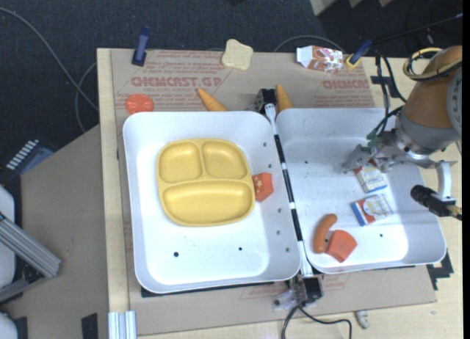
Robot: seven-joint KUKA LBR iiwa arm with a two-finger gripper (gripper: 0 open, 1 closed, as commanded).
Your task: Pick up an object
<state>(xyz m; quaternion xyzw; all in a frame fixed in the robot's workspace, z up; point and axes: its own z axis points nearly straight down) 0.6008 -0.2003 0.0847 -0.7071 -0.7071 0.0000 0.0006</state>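
Right now the arm (433,106) reaches in over the right bin (323,139), its claw (365,160) low near the middle of that bin, just above a small white carton (371,179). From where I stand I cannot tell whether the claw is spread or pressed together; its dark tips blur into the carton beneath, and nothing shows clearly held.

Nearer the front edge of the worktop (176,73), in the same bin, lies a second carton (371,209), white with blue, a little apart from the first. Beyond that, toward the bin's front, an orange sausage (324,232) lies tilted, with a red block (341,245) touching its lower end.

The left bin (147,242) holds a yellow tray (205,182) with three compartments, two small ones toward the back and one wide one toward the front. A small red piece (262,186) sits just beside the tray's right edge, close to the wall shared by the two bins.

Along the worktop's back edge, outside the bins, things lie scattered: a blue clip (140,45) near the back left corner, a red disc (139,103) just behind the left bin, a carrot (211,100) touching that bin's back rim, a slice of bread (237,54) farther back, and a white and red packet (320,58) behind the right bin.
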